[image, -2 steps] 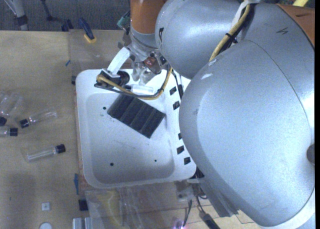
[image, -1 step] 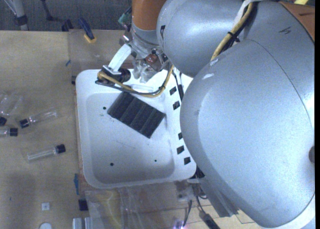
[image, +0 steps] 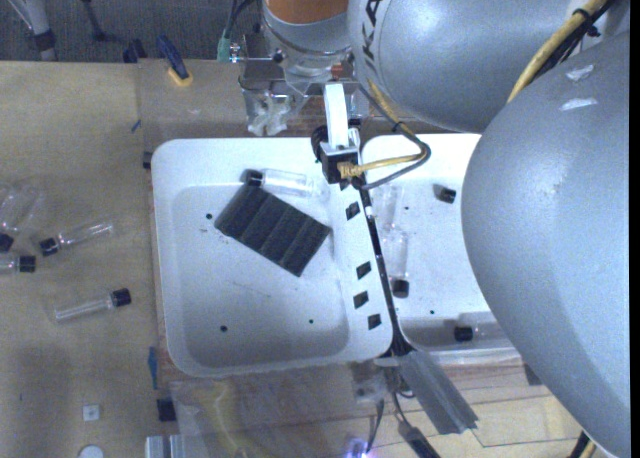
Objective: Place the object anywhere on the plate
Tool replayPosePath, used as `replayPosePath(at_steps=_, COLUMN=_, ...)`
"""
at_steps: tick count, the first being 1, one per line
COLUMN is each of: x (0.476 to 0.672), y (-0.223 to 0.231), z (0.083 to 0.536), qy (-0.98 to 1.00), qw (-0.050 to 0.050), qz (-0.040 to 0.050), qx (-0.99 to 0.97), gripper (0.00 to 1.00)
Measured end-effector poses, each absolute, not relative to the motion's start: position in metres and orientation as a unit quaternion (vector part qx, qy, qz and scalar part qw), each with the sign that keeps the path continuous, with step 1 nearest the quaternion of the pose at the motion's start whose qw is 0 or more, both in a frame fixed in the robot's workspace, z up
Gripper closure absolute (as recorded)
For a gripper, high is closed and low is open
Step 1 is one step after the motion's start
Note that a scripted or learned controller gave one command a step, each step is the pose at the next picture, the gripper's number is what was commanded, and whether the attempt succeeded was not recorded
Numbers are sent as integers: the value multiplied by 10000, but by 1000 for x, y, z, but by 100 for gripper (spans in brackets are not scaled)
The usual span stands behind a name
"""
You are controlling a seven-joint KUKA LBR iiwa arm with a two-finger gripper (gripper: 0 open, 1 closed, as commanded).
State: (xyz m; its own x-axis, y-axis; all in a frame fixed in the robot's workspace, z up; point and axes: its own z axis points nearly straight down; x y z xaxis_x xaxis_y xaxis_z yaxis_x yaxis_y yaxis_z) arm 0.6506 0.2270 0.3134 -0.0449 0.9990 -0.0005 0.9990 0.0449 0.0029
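Hand (image: 268,116) poised past the far rim of the left bin (image: 190,276); whether it grips anything, I cannot tell.

A clear plastic vial with a dark cap (image: 282,182), likely the object, lies in that bin, touching the upper edge of the dark ribbed rectangular plate (image: 273,230), which sits flat and slantwise on smooth white plastic. Judging by this, picking is not yet done; next comes a descent onto the vial. More capped vials (image: 92,305) lie scattered on the pale wooden desk (image: 70,126).
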Motion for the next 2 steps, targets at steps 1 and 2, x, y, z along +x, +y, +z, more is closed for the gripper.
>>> replayPosePath(at_steps=1, x=666, y=218, z=433, qy=6012, qw=2, qz=-1, qx=7991, gripper=100)
replayPosePath(at_steps=2, x=665, y=222, z=443, qy=6034, qw=9, qz=3, qx=7975, gripper=100)
